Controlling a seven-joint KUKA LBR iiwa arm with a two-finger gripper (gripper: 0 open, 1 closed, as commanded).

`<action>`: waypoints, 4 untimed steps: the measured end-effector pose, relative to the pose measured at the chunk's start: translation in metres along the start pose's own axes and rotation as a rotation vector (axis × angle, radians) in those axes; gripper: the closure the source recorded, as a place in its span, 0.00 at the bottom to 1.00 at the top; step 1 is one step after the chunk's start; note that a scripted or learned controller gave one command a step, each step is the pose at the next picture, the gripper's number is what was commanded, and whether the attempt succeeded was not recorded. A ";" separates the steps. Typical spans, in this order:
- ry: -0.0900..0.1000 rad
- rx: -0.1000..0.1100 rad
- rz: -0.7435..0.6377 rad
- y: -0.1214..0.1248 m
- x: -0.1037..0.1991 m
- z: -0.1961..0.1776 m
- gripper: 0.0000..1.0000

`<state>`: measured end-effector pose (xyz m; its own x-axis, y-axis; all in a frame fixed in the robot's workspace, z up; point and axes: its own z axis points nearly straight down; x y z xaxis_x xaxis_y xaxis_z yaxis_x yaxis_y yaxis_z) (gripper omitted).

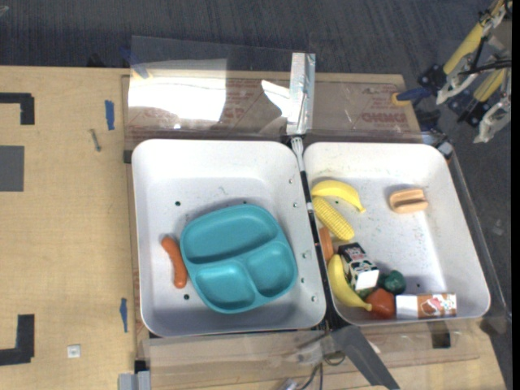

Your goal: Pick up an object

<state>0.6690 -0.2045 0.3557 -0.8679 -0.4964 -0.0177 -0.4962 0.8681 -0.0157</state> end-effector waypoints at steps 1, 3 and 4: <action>0.012 -0.022 -0.396 0.044 0.064 0.137 0.00; 0.003 -0.011 -0.380 0.065 -0.010 0.266 0.00; 0.005 -0.011 -0.461 0.060 -0.018 0.267 0.00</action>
<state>0.6614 -0.1450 0.0885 -0.5563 -0.8309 -0.0068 -0.8309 0.5564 -0.0104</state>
